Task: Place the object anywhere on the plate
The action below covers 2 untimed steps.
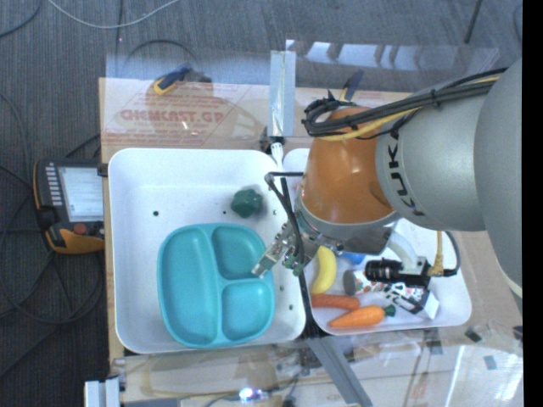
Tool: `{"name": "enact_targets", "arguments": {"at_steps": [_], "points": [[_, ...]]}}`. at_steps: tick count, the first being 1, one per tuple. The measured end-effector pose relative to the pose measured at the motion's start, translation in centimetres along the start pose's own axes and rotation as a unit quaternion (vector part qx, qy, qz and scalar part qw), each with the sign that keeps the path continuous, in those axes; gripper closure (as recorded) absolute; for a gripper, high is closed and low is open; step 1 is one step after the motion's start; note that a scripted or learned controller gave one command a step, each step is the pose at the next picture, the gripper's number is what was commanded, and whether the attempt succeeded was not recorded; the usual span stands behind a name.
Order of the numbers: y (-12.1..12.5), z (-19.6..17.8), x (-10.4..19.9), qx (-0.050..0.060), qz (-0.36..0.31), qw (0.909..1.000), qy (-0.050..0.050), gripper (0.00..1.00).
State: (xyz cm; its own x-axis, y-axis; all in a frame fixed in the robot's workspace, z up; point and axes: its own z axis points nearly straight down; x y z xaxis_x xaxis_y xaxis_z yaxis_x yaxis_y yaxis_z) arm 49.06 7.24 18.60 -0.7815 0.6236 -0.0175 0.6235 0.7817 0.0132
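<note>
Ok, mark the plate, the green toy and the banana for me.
plate point(191, 299): camera view, floor of its large left compartment.
green toy point(247, 201): camera view, its middle, on the left bin's floor.
banana point(323, 270): camera view, middle of its yellow body, in the right bin.

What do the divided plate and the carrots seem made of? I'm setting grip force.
Plate: likely moulded plastic, uniform turquoise, smooth with soft sheen. Carrots: probably toy plastic or rubber, with even orange colour and slight gloss; hard to confirm at this size.
</note>
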Motion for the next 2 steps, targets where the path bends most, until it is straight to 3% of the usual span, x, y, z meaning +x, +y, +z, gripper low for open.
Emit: {"name": "enact_targets", "arguments": {"at_steps": [1,2], "points": [[0.4,0.3,-1.8,0.004,0.016,0.9998,0.006,1.00],[3.3,7.0,-0.6,-0.010,-0.091,0.9958,-0.011,1.00]]}}
